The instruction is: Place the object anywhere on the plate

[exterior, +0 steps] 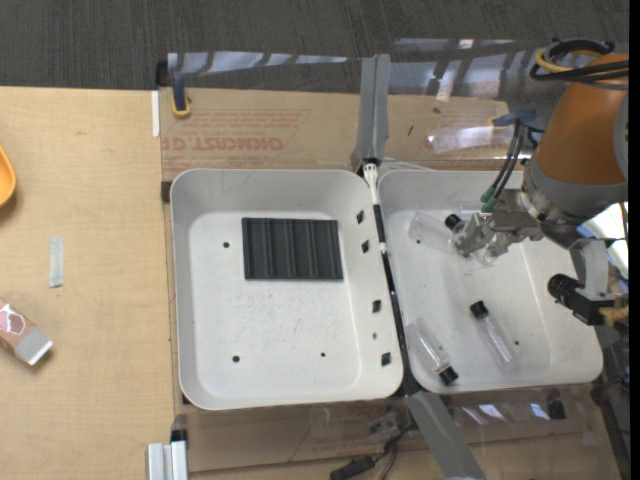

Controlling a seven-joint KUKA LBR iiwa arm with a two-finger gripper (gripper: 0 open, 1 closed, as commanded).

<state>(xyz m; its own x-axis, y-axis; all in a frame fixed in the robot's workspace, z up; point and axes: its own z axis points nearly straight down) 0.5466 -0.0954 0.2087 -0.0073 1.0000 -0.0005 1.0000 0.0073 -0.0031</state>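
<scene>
**While the end effector sits low in the right bin, a sure grasp comes first**

Because the end effector [477, 240] is a blur of metal and clear plastic at the back of the right bin [560, 368], I cannot tell whether it is released, clenched or grasping anything. A small clear vial [448, 224] with a dark cap lies right beside it and is likely the object. Two more lie well apart from it towards the front: a middle vial [492, 332] and a front vial [433, 352] near the dividing wall.

The dark ribbed plate [292, 249] rests in the back half of the left bin [185, 298], across the divider from every vial.

To do this step well, the grasp should cross the vial's narrow body, not run along its length, since a smooth cylinder probably rolls or squirts out. A straight lift should confirm the hold before any sideways travel. The carry must clear both bin walls. Release should come low over the plate, the vial lying along the ribs so that it settles.
</scene>
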